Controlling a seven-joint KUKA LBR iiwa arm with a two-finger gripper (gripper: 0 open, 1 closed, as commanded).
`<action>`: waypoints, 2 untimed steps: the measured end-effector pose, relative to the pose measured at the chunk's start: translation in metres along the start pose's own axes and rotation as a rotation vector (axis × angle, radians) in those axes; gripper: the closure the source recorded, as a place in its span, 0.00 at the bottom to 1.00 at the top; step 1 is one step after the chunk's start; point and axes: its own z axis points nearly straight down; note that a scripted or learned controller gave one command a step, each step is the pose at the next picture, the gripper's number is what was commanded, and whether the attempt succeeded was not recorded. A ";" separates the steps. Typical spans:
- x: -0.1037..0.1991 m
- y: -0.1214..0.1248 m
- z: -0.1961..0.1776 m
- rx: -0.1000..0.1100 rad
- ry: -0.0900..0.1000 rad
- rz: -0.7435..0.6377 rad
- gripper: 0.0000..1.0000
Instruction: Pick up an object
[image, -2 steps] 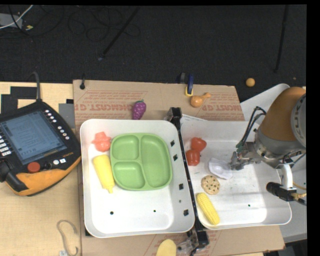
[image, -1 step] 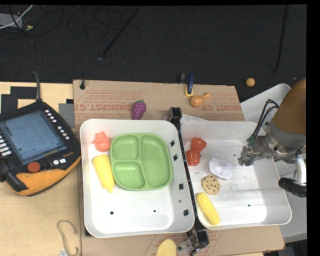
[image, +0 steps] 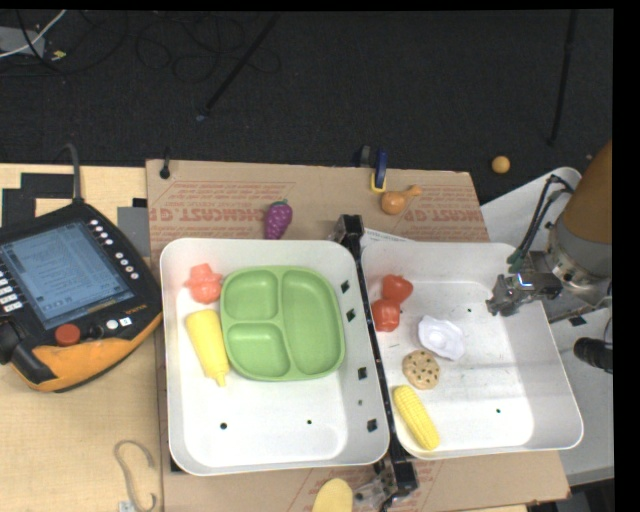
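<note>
Fingers of the gripper: sitting at the 3 o'clock edge of the right bin, over bare white floor; whether they are parted or closed, I cannot tell, and nothing is showing between them. Arm reaching in from 3 o'clock.

Right bin, contents:
- two red toy pieces, lying touching one another at 10 o'clock, against the dividing wall;
- crumpled white item, lying near centre, well apart from the gripper;
- chocolate-chip cookie, lying just beside the white item at its 7 o'clock;
- yellow corn cob, lying at 7 o'clock by the bin's near rim.

Left bin, contents:
- green divided plate, lying at centre, three compartments;
- orange-red toy, lying at 10 o'clock, just beside the plate;
- yellow toy, lying along the plate's 9 o'clock side.

Surface, outside the bins: purple grapes and an orange pear-shaped toy lying at 12 o'clock on cardboard; a teach pendant resting at 9 o'clock; a yellow object lying at 6 o'clock.
</note>
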 end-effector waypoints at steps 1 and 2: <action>-0.002 0.000 -0.026 0.001 0.000 0.000 1.00; 0.053 -0.023 -0.032 0.007 0.003 -0.003 1.00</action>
